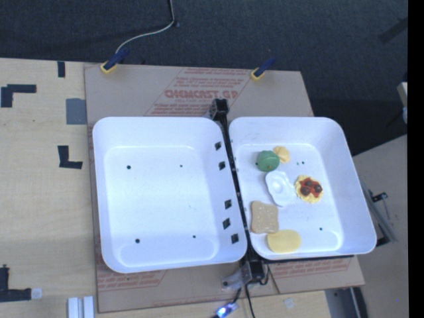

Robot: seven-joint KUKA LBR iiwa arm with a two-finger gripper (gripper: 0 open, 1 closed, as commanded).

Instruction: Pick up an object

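The right bin (331,138) holds several small toy food pieces. A green round piece (267,160) lies beside a small yellow piece (282,154). Below them sits a white piece (279,187), with a yellow disc topped in red (309,188) to its right. A tan toast-like slice (264,217) and a pale yellow oval (284,242) lie near the bin's front wall.
The left bin (106,138) stands next to the right one, joined along a black clipped seam (227,191). Both rest on a cardboard sheet (192,91) held by blue and yellow clamps at its far edge. A cable (159,28) runs across the dark floor behind.
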